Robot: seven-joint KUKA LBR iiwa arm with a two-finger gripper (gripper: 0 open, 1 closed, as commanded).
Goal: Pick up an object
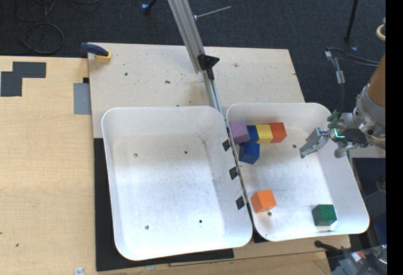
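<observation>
Reaching in from right, arm [378, 101] low over right bin [296, 230]; gripper [313, 143] fingers apart, holding nothing.

A dark carpeted floor [264, 3] is seen behind the bench, strewn with black cables [38, 22] (several looped at the upper left). A light wooden bench top [44, 173] is laid with grey patches [22, 75], and a tripod leg [356, 3] is seen upper right.
</observation>
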